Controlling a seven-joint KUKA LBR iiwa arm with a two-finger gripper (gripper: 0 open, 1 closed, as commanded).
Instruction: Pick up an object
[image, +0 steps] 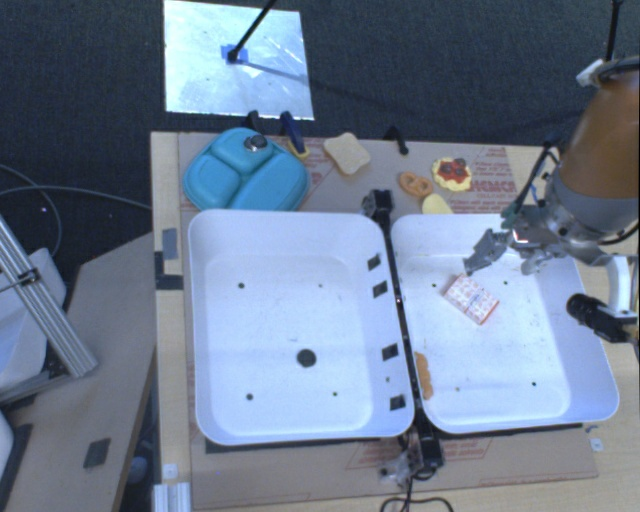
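Grey gripper (508, 252) fingers spread wide, holding nothing, above checkered packet (471, 299) in right bin (590, 385).

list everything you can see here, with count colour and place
bins: 2, white, side by side on the bench
small box: 1, white with red pattern, right bin
orange piece: 1, right bin, by the divider
dark disc: 1, left bin floor
divided tray: 1, blue, behind left bin
toast slice: 1, tan, behind bins
toy foods: 3, orange, red and yellow, behind right bin
arm: 1, grey and orange, right
gripper: 1, above right bin, near the box
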